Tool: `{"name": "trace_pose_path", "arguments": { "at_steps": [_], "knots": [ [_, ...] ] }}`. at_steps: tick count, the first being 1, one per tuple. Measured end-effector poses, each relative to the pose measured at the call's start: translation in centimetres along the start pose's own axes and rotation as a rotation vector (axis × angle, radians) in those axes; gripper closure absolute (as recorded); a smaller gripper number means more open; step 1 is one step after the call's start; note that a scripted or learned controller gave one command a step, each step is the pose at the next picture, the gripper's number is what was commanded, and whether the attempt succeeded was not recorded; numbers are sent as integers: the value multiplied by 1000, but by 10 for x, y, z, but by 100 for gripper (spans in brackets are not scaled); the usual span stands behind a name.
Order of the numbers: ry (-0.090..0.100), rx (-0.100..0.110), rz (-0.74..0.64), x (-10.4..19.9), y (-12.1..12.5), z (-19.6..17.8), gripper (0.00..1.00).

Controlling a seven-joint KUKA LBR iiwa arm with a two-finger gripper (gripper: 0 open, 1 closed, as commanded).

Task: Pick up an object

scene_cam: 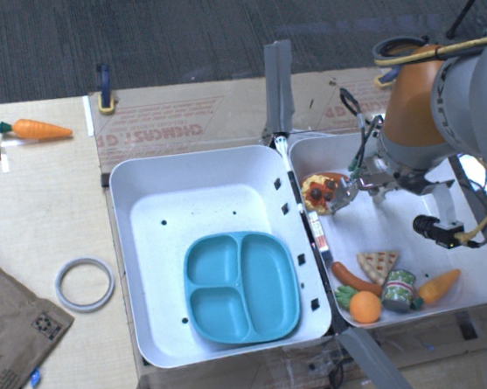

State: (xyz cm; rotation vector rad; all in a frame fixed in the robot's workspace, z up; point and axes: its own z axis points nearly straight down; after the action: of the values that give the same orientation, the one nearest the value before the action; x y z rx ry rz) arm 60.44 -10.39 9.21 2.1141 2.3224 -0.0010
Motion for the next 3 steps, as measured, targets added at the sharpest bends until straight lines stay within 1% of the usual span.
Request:
{"name": "trace_pose_path", "arguments": {
  "at_steps": [1,2,3],
  "knots": [
    [1,22,7,-6,49,2,0],
    [0,1,2,-31,-26,0,0],
    [-1,-1,-30,-72,48,-9,0]
  ]
}}
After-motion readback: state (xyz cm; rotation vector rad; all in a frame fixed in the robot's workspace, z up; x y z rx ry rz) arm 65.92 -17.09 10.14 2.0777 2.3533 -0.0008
